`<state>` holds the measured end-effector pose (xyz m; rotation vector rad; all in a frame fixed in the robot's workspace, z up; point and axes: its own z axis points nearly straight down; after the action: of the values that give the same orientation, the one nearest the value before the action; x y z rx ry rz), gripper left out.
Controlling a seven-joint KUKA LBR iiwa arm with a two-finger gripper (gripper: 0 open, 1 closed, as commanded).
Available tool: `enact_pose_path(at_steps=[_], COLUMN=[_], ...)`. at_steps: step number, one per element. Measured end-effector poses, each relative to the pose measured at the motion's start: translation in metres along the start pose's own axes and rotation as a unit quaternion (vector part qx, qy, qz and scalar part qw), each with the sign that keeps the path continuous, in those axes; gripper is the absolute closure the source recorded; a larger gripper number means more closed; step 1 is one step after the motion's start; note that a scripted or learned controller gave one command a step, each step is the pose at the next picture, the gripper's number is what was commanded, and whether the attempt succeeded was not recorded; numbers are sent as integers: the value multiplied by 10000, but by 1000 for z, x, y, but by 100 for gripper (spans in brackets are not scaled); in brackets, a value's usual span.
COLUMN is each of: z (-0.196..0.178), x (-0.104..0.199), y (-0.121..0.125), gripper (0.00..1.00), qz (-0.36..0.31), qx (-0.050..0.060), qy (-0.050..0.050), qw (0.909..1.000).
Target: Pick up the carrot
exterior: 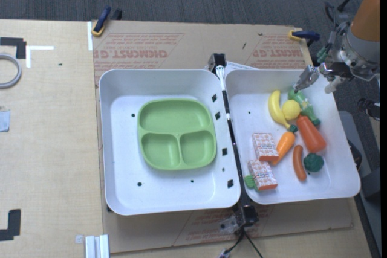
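Right bin [338, 124] holds the carrot [283, 146] (orange, beside a banana [276, 109]) while the claw [314, 78] hovers, fingers parted, gripping nothing.

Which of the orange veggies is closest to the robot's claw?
The biggest one, the fat carrot with green leaves on top. It lies nearest the gripper; the small carrot and the thin orange one lie lower down.

I see two bins side by side: the left bin [115, 148] holds a divided tray [177, 133]. In the right bin [338, 181], the carrot [283, 145] lies between two boxes [263, 161] and what may be a pepper [311, 133]; the gripper [315, 77] hovers behind.
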<state>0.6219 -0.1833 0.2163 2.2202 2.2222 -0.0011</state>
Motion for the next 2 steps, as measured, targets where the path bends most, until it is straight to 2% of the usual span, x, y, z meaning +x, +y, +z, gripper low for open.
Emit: enact_pose_path(at_steps=[1, 2], z=[79, 119], x=[45, 75], y=[-77, -82], gripper=[0, 0], qz=[-858, -1181], qx=[0, -63], qy=[3, -9], qw=[9963, 9930])
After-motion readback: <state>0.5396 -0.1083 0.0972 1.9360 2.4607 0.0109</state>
